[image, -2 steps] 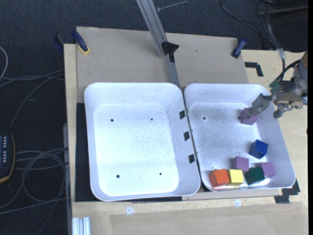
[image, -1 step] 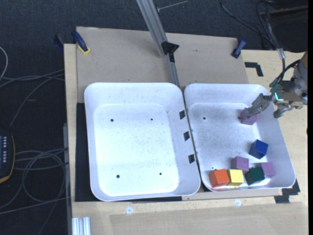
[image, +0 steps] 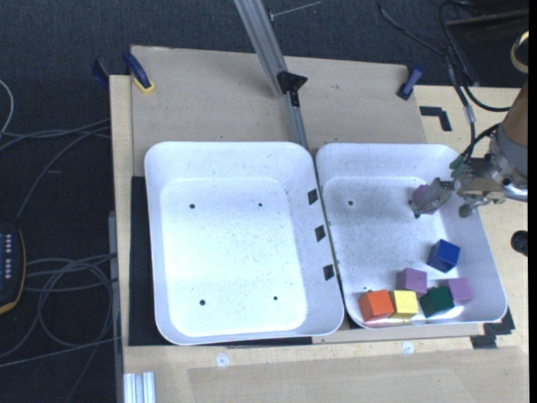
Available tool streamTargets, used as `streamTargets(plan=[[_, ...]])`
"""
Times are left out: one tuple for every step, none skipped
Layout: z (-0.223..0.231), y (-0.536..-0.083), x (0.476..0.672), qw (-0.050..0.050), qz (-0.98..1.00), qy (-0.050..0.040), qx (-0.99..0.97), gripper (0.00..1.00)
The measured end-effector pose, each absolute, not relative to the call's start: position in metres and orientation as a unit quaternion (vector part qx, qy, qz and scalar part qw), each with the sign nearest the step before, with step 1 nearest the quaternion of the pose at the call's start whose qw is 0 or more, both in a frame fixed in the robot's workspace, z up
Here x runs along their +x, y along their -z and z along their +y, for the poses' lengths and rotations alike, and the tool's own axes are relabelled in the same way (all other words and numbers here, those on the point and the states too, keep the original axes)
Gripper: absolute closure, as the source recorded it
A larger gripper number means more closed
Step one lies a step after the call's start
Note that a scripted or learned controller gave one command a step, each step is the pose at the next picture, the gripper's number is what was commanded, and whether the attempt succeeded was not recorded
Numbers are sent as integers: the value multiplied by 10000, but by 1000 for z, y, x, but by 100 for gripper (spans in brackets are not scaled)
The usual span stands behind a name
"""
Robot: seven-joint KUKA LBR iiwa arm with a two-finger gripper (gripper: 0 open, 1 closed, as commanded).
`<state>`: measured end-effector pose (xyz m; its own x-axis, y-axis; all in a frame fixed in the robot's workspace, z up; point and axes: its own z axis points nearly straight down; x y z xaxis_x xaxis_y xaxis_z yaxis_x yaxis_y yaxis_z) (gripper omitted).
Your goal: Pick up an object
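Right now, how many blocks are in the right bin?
6, all near its front right corner: blue, purple, smaller purple, orange, yellow, green. None looks hidden.

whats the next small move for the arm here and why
Probably shift the end effector toward the near edge of the right bin and lower it over the blue cube. That cube sits apart from the orange, yellow, green and purple blocks crowded along the near wall, so it looks easiest to grasp.
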<state>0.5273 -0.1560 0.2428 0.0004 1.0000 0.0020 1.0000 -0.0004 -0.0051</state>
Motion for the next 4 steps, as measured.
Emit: streamTargets(plan=[[-163,-195,521,33,-7067,-16,-7075,0],[-162,-149,513,33,-7070,-12,-7072,0],[-162,-163,515,-7,-7076,13,-7066,100],[-169,-218,510,-35,-7073,18,-7069,100]])
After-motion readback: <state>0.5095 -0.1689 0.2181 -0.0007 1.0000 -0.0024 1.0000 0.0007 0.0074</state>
